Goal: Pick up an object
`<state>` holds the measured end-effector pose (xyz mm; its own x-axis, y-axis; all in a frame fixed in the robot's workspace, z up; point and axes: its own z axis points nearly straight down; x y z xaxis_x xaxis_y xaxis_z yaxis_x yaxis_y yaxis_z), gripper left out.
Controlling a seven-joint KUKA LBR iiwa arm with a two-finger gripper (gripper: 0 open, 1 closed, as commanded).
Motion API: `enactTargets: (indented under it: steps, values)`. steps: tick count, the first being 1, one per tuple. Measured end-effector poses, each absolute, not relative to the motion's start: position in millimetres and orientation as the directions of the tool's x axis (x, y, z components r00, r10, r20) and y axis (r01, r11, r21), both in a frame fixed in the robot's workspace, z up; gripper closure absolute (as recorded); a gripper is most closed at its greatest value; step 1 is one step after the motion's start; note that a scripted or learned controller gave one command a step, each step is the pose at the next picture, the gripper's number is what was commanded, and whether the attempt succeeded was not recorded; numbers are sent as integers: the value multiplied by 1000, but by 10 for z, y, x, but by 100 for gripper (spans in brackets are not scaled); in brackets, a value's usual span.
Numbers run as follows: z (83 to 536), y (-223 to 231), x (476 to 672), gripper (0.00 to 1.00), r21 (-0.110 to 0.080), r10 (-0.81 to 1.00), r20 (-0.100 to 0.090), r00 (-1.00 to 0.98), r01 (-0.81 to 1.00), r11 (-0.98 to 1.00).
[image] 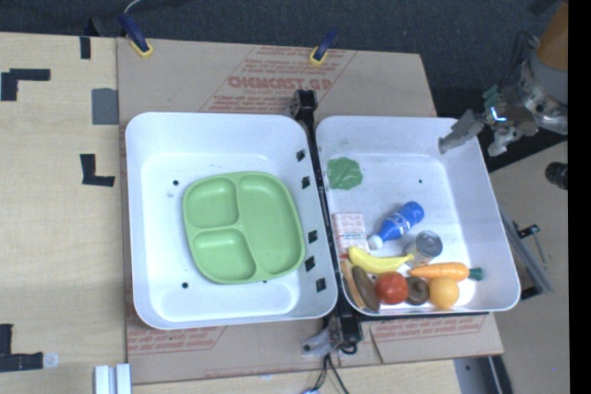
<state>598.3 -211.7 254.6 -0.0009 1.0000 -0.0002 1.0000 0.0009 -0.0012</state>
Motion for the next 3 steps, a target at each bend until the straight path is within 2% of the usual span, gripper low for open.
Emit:
enactTargets:
  steps: [1,2,3]
  values:
    - [1520,-1695,5436,0,-4,1000,1,-1,1000,1]
    - [885,-1272,5404,0,6,1000,-6,2,1000,-2]
    - [967,-1262,5405,100,5,1000,-6,1,1000,-1]
